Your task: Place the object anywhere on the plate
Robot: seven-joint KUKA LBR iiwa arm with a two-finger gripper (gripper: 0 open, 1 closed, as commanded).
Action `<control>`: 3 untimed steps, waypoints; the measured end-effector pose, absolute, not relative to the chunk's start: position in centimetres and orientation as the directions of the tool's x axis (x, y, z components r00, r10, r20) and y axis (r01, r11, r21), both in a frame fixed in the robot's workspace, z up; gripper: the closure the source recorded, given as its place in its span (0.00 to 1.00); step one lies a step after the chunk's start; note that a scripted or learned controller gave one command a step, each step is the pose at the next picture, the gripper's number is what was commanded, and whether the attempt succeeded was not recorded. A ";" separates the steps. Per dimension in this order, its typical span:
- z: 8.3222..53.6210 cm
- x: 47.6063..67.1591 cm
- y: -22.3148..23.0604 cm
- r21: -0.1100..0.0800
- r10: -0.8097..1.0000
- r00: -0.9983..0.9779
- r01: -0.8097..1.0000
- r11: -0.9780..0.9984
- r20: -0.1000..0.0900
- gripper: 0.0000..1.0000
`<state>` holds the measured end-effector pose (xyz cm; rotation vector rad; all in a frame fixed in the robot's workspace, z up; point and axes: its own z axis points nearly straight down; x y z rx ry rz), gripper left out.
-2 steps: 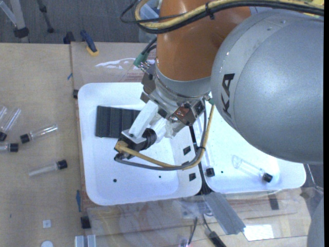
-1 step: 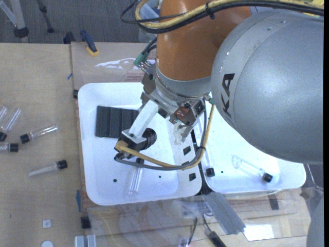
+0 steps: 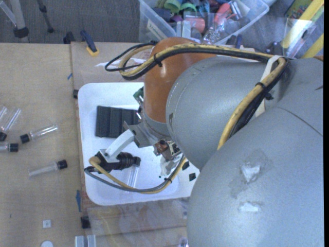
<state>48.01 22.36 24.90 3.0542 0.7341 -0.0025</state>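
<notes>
A grey KUKA arm (image 3: pixel 247 138) with its orange band (image 3: pixel 164 71) reaches from the right across a shallow white bin (image 3: pixel 91 98) on a wooden bench (image 3: pixel 36 81), its bulk covering the bin's right side and everything beyond it. The gripper (image 3: pixel 166 158) hangs low over the bin's middle, tucked under the wrist; whether it is open or closed cannot be told from this angle, and nothing is seen held in it. A black ribbed slab (image 3: pixel 115 121), the likeliest thing for the task, lies flat in the bin's upper left part, just beside the wrist and apart from the gripper. What looks like a clear tube (image 3: pixel 131 177) rests on the bin floor nearer the front edge, below and left of the gripper. A small green thing (image 3: pixel 139 94) peeks out at the edge of the orange band. Outside the bin, clear vials with black caps (image 3: pixel 40 133) lie scattered on the bench to the left, well apart from the arm. A blue clamp (image 3: pixel 90 45) sits near the bench's far edge, and a clear tub (image 3: pixel 154 15) heaped with colourful items stands behind it.
</notes>
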 end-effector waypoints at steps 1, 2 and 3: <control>25.8 48.1 22.3 0.001 0.451 0.892 0.451 -0.892 -0.002 1.00; 9.1 48.4 22.5 -0.006 0.198 0.980 0.198 -0.980 0.007 1.00; 26.8 48.8 22.4 0.002 0.325 0.946 0.325 -0.946 0.001 1.00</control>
